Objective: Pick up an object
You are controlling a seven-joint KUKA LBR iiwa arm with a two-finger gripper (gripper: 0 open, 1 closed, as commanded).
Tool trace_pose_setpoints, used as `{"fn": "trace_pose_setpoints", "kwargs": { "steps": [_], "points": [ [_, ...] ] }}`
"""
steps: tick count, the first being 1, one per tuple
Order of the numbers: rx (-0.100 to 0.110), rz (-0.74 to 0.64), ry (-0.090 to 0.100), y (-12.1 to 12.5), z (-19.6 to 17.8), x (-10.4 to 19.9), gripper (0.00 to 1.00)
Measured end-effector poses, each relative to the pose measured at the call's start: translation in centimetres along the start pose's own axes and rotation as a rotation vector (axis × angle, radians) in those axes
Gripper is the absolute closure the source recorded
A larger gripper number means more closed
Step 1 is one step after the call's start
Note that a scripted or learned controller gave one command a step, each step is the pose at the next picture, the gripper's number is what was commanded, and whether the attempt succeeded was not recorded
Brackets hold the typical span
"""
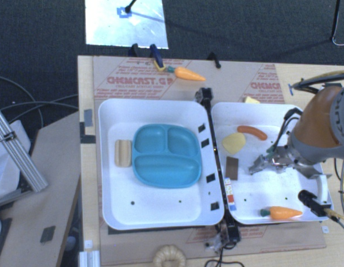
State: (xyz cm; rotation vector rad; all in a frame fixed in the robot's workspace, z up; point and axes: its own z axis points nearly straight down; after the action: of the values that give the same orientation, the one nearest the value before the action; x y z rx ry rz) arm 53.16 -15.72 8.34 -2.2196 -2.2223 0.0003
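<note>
Sausage (252, 132) lies in your right bin (247, 204) beside a potato slice (234, 143), gripper (259, 166) low nearby, grip unclear.

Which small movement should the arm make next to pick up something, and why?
Probably a short move toward the brown block. The gripper sits low in the right bin, over bare floor, with nothing between its fingers. The block lies just beside its tip, nearer than the yellow piece, the sausage or the carrot.
</note>
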Motion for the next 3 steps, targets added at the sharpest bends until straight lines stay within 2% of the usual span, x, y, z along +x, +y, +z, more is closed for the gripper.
{"fn": "trace_pose_setpoints", "kwargs": {
  "steps": [1,3],
  "points": [
    [-0.003,0.001,-0.001,0.1,-1.2,0.0,1.00],
    [-0.008,-0.004,-0.002,0.3,-13.9,0.5,1.00]
  ]
}}
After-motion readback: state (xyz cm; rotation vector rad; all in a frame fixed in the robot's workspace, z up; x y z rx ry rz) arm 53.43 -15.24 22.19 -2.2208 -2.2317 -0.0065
